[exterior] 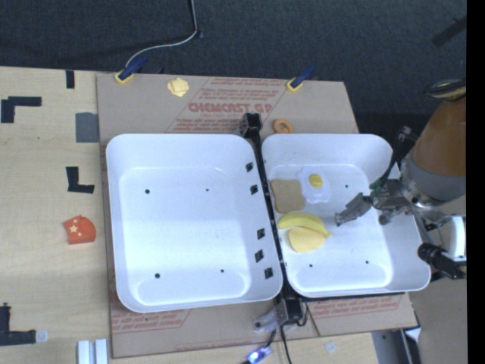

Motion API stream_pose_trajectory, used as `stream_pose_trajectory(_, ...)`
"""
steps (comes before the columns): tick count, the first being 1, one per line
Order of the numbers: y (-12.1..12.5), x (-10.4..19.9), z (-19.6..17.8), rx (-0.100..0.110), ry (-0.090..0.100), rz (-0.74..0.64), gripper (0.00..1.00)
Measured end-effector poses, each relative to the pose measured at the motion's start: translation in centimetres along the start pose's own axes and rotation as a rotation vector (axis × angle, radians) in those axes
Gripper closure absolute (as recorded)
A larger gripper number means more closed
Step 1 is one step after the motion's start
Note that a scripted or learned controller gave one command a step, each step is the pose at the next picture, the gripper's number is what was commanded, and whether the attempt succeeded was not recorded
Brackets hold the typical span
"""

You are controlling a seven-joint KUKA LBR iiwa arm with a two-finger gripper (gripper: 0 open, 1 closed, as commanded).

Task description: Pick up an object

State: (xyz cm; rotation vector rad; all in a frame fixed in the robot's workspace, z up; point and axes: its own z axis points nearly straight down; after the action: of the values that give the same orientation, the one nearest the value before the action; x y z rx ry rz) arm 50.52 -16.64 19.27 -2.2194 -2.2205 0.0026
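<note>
We note the gripper (347,213) inside the right bin (379,275), reaching in from that bin's right wall and tilted down toward the bin floor; whether it is open or closed we cannot tell, and nothing is seen held by it. It sits just beside the cluster of objects gathered against the bin's left wall, so we judge it is lined up for a grasp there. The nearest candidate is the yellow curved piece (301,221), banana-like, lying flat near the middle of the left wall, touching a paler yellow rounded piece (306,239) just toward the near wall. A flat tan piece (287,195) lies toward the far wall from these, and beside it a pale, egg-like item with a yellow centre (315,184). The crowding matters: a grasp on the yellow curved piece may nudge its neighbour. The left bin (121,226) sits alongside, sharing the divider. On the bench, outside the bins, we log a small red object (80,230) well apart beyond the left bin's left wall.
</note>
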Motion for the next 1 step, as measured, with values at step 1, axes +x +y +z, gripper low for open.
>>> stream_pose_trajectory(1,6.97,6.6,-18.45,-0.023,-0.002,-0.01,0.0)
